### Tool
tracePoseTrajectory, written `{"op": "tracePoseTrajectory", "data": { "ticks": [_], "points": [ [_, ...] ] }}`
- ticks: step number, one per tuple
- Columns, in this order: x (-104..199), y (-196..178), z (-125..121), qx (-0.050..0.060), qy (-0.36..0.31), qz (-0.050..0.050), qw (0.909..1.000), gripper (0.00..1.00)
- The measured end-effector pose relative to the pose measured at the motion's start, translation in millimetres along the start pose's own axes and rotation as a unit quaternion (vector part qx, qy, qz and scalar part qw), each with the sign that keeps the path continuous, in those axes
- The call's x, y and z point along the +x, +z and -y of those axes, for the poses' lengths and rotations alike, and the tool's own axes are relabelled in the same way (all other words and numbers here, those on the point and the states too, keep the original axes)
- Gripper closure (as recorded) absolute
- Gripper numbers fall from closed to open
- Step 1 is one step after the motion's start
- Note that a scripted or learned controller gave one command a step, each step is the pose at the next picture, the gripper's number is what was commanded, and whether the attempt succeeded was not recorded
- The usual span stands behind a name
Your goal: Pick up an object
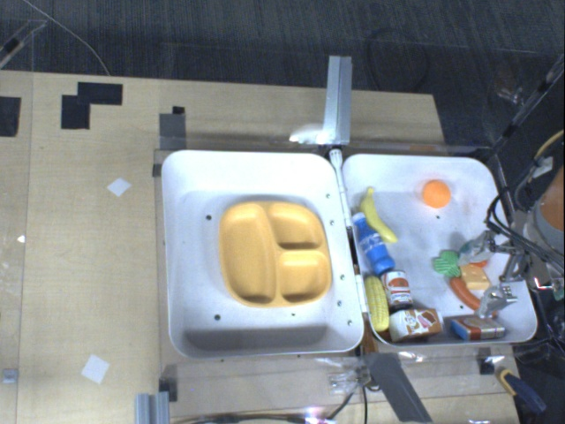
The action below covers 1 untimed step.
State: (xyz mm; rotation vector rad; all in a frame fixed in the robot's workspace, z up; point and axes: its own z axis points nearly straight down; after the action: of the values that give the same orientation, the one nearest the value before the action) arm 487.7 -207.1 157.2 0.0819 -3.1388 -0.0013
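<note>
Counter (79,263) of pale matt wood-look board, two bins (181,237) of smooth white plastic with a soft sheen, tray (269,253) of matt yellow plastic, post (338,100) of brushed metal, bottle (373,250) of glossy blue plastic, banana (378,221) smooth plastic-looking.

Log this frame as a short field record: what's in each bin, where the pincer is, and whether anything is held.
left bin: holds a yellow divided tray, three compartments
right bin: orange ball, banana, blue bottle, corn cob, two small jars, green toy, carrot, small box
pincer: over the right bin's right side, near the carrot and green toy
held: cannot tell; no thing seen between the fingers
task state: nothing visibly lifted
</note>
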Motion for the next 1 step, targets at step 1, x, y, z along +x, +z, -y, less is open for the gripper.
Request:
{"op": "tracePoseTrajectory", "data": {
  "ticks": [1],
  "points": [
    [-41.2, 9.5, -0.5, 0.002, -0.242, 0.005, 0.9703, 0.0]
  ]
}}
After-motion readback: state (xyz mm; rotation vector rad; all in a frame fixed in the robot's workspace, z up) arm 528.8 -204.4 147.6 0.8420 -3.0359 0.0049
